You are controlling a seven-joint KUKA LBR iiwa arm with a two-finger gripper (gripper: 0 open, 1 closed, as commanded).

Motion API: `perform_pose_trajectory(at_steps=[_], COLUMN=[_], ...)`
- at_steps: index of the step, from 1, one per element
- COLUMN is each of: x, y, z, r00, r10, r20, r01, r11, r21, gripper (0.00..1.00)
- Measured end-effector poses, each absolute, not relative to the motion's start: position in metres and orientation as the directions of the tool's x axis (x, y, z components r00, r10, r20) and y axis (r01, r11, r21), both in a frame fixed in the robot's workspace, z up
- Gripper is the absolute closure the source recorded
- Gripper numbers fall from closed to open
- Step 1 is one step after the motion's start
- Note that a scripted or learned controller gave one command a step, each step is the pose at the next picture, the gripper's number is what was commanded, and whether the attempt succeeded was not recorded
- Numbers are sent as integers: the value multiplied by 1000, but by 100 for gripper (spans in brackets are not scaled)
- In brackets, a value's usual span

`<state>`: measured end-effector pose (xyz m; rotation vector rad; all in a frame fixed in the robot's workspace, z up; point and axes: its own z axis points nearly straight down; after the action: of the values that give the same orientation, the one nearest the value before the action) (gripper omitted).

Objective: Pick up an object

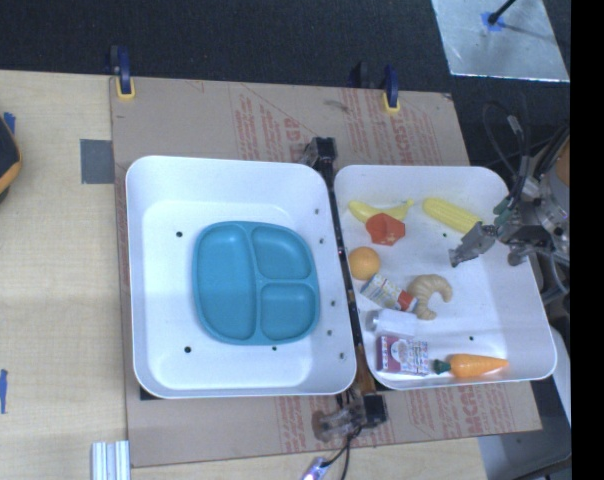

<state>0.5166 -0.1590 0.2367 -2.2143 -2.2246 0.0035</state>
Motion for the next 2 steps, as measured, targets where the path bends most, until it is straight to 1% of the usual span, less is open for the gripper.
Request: perform_pose_trajectory(at_steps=[1,2], x=[556,610], y=[-118,-92], z=[91,92], r00=[-6,-5], r10=[1000,1000], r20=[-1,0], r01=[1000,1000], r11=[6,5], r21=[-4,-3], gripper=[0,0])
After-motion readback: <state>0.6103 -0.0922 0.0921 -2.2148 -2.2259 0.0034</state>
